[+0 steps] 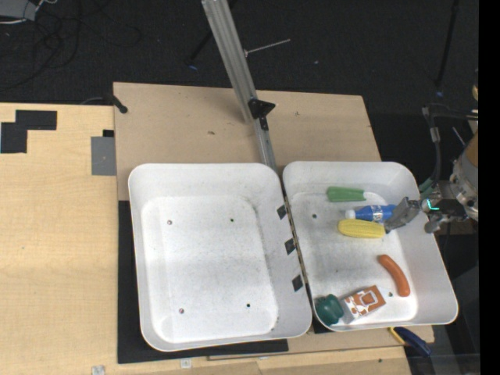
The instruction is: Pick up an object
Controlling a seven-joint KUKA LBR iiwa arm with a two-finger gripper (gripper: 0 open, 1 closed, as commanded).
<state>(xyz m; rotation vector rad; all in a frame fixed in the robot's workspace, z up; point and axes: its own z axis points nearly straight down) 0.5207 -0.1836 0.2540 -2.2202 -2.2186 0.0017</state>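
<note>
Objects for picking all lie in the right bin (428, 209), while the left bin (148, 209) beside it has only a few small dark dots on its floor. Near the far end of the right bin a green stick-shaped item (345, 194) lies crosswise; just below it is a blue-and-white tube (371, 212), and touching or nearly touching that, a yellow corn-shaped piece (361, 229). Well apart, toward the bin's right wall, an orange sausage-shaped piece (394, 275) lies at a slant. In the near corner sit a dark green rounded thing (329, 309) and, just beside it, an orange-and-white packet (366, 301). A slanted metal rail (234, 65) rises behind the bins, ending near their shared edge.

The gripper (414, 216) reaches in from the right, low over the bin's right rim, its dark fingers (401, 212) pointing toward the tube and the corn piece. They look spread apart with nothing between them, though the view there is dim and small. The wrist sits outside the bin wall.
</note>
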